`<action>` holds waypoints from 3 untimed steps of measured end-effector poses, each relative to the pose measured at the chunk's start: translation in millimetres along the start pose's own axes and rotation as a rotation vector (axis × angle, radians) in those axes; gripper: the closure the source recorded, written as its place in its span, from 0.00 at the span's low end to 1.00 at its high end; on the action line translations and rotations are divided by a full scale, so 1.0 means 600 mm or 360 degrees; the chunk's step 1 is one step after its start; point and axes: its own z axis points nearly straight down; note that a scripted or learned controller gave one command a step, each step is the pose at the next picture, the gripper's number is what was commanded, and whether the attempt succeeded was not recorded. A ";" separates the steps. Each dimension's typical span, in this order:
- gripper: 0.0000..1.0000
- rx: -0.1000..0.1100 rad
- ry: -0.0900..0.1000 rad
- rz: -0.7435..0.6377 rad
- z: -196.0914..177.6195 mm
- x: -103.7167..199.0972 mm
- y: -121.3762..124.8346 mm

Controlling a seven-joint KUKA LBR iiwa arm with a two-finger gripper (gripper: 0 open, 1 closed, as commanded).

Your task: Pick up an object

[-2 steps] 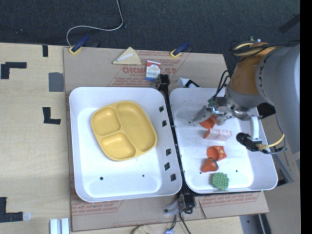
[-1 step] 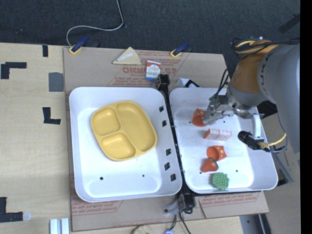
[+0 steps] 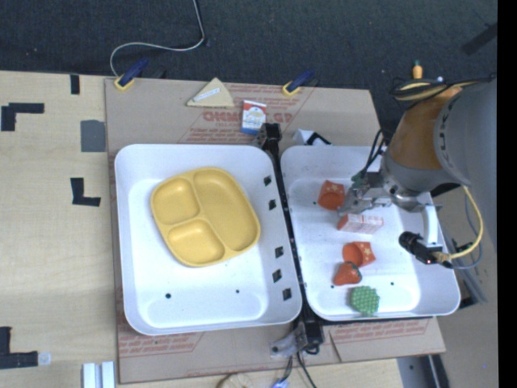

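Two white bins are sitting side by side on the desk (image 3: pixel 48 217), resting on a sheet of brown cardboard (image 3: pixel 355 107). Inside the left bin (image 3: pixel 137 297) a yellow plate (image 3: pixel 204 216) with three sections is lying tilted, a little toward the far side. Inside the right bin (image 3: pixel 436 297) several small things are lying. An orange-red block (image 3: pixel 330 195) is sitting at the far side, a red and white carton (image 3: pixel 361 222) is lying on its side just nearer, and an orange-red piece (image 3: pixel 359 253) is lying nearer still, touching a red strawberry-like piece (image 3: pixel 347 274). A green knobbly ball (image 3: pixel 364 300) is resting near the bin's near edge.

I am reaching in from the right, and my claw (image 3: pixel 365 194) is hanging over the right bin, just above the red and white carton and beside the orange-red block. Whether my claw is clenched or released I cannot tell, and I am seeing nothing plainly caught in it.

Beyond the bins, a small red, white and blue box (image 3: pixel 254 117) is standing on the cardboard, and a pale wedge (image 3: pixel 212 94) is lying near it. Red printing is running across the cardboard there, but it is too faint for me to read. Printing on the small box and the carton is likewise too small to make out.
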 end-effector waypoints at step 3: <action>0.00 0.0006 0.0000 -0.0001 0.004 0.085 0.092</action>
